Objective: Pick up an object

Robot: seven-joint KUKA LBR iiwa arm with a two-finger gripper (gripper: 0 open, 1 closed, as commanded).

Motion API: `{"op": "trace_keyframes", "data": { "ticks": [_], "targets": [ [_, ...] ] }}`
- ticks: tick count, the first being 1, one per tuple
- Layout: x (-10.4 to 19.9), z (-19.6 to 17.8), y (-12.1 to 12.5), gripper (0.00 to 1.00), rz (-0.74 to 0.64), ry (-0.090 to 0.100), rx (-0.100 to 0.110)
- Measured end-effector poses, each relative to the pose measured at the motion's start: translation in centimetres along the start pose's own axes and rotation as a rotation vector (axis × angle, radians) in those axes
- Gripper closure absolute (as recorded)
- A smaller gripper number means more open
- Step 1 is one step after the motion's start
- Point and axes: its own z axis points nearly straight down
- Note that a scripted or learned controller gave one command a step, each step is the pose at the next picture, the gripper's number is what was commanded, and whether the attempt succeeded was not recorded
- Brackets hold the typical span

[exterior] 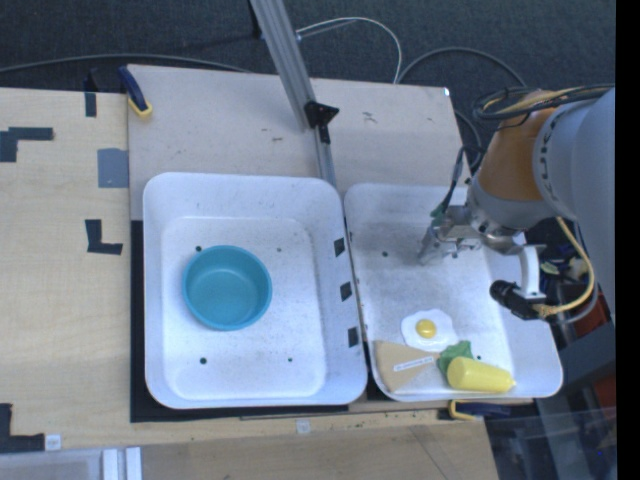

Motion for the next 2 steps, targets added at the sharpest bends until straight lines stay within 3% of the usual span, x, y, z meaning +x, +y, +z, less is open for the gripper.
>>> {"op": "trace_keyframes", "data": {
  "ticks": [2],
  "targets": [
    [0.6, -10.1, 0.5, 1.00, 0.000, -0.002, -0.008]
  ]
}}
